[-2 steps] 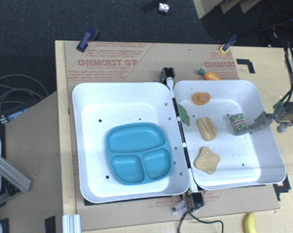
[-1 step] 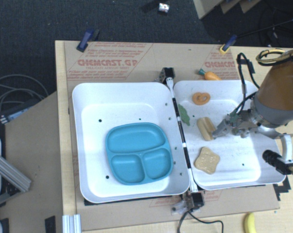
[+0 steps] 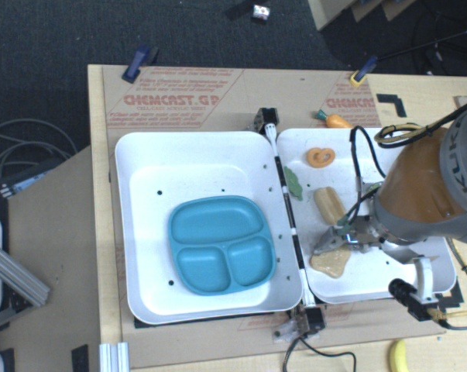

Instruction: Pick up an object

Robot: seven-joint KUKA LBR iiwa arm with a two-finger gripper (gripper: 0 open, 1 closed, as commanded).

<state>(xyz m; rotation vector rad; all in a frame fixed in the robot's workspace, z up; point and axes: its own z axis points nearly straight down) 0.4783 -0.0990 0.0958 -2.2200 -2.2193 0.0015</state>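
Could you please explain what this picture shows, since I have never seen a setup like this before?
This is one camera fixed above a workbench, looking down at a slant. The grey and orange machine coming in from the right is a robot arm. At its end is the gripper, a two-finger grasping tool.

On the bench sit two shallow white bins side by side. The left bin holds a blue divided plate. The right bin holds small items: an orange ring-shaped piece, a green leaf-like piece by the dividing edge, a tan bread-like roll and a tan chunk.

The gripper hangs low over the right bin, between the roll and the chunk. I cannot tell from here whether it grasps anything. The job is simply to pick up one object.
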